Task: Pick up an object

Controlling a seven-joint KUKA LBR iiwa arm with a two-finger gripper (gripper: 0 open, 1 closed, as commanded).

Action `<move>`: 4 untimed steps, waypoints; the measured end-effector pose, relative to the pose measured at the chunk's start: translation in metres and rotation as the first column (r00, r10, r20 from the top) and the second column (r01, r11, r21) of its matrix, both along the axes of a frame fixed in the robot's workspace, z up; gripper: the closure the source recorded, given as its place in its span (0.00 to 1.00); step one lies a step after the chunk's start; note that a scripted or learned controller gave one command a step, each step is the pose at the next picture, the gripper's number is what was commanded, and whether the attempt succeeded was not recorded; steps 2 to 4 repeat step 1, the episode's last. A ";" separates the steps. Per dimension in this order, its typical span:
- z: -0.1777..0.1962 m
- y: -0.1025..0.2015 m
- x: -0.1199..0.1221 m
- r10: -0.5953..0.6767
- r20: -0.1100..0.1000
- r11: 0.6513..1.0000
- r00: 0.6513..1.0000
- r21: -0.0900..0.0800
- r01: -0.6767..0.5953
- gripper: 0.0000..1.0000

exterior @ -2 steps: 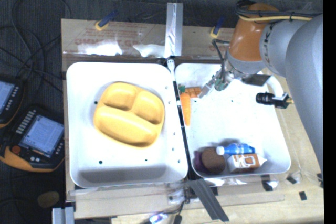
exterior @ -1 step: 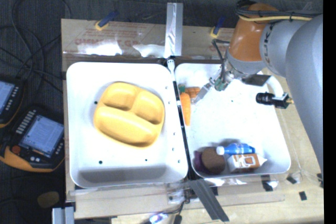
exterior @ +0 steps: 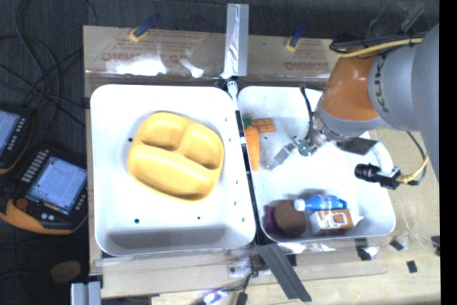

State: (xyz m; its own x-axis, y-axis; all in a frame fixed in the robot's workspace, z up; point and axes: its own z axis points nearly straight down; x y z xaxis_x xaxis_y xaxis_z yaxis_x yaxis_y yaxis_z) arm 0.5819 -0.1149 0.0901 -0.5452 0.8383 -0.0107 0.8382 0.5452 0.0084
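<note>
Two white bins side by side, gripper [exterior: 280, 156] low over the right bin [exterior: 371, 207].

Several objects lie in the right bin: an orange carrot [exterior: 252, 146] along its left wall, a waffle-like orange block [exterior: 263, 126] just above it at upper left, and, against the lower wall, a dark brown round object [exterior: 288, 218] touching a small milk carton [exterior: 330, 218] with a blue cap. Bare floor lies between these groups, at the bin's centre and right. Whether the gripper is released or clenched cannot be told; it sits just right of the carrot, nothing visibly grasped. A large yellow bread-shaped object [exterior: 176, 153] fills the middle of the left bin [exterior: 114, 225]. Dark carpet surrounds the bench; handheld controllers [exterior: 50, 186] rest at left.
</note>
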 end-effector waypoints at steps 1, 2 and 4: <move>0.013 -0.006 -0.047 -0.167 -0.014 0.986 0.986 0.006 0.167 0.00; 0.013 -0.006 -0.047 -0.167 -0.014 0.986 0.986 0.006 0.167 0.00; 0.013 -0.006 -0.047 -0.167 -0.014 0.986 0.986 0.006 0.167 0.00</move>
